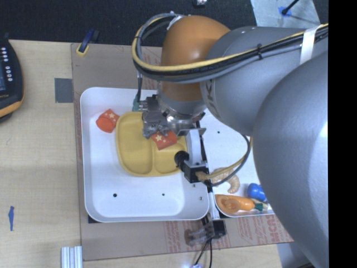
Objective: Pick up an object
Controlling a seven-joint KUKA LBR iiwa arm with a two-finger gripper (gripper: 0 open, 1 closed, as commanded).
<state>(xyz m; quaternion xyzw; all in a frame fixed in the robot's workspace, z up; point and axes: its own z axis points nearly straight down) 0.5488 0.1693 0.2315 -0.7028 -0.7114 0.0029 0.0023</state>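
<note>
My gripper hangs low over the left bin, above a floppy yellow piece that lies in the bin's middle. A small red block with a pale star sits right at the gripper's tip, on or just over the yellow piece; whether it is gripped I cannot tell. A second red-orange block rests at the bin's upper left, beside the yellow piece's edge. The orange-banded wrist hides the bin's back right part.
The right bin is mostly hidden under the arm; an orange toy, a blue ball and a tan curved piece show at its front. A black handset lies at the left edge.
</note>
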